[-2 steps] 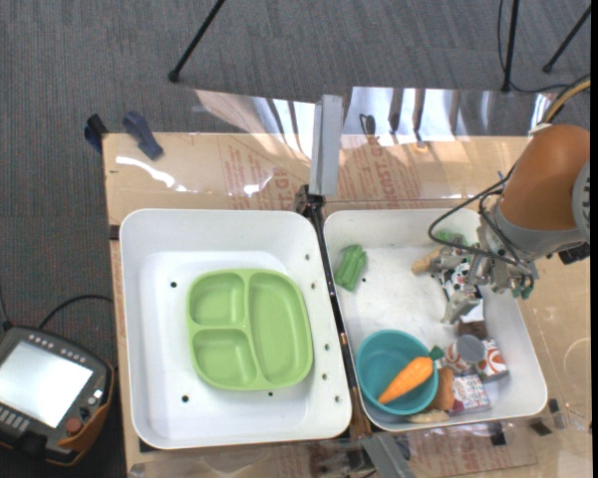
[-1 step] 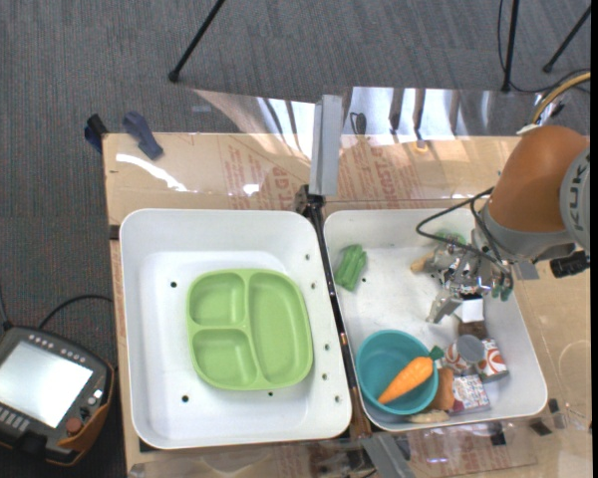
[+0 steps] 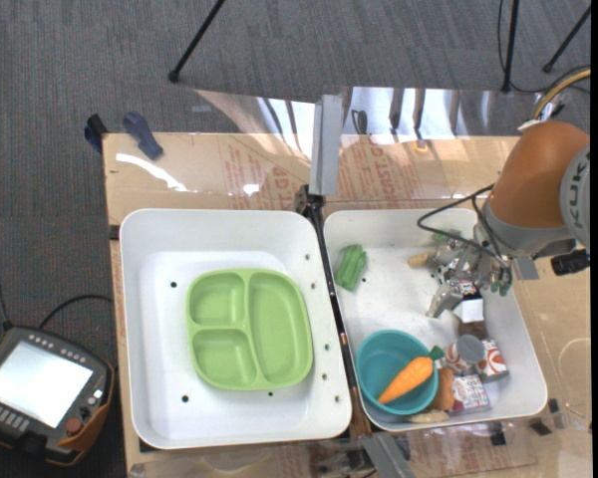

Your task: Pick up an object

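While the fingers (image 3: 448, 292) hang spread, holding nothing, the carrot (image 3: 407, 378) lies below them in the teal bowl (image 3: 375, 364).

Mirrored, unreadable lettering on cardboard (image 3: 279, 179)

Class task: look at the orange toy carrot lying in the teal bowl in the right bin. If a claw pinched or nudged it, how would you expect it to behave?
The orange toy carrot tapers to a point, so a pinch near its tip would probably slip off. Its rounded body leans on the rim of the round teal bowl, so a nudge may roll it down inside. It looks like a small toy, likely light and stiff.
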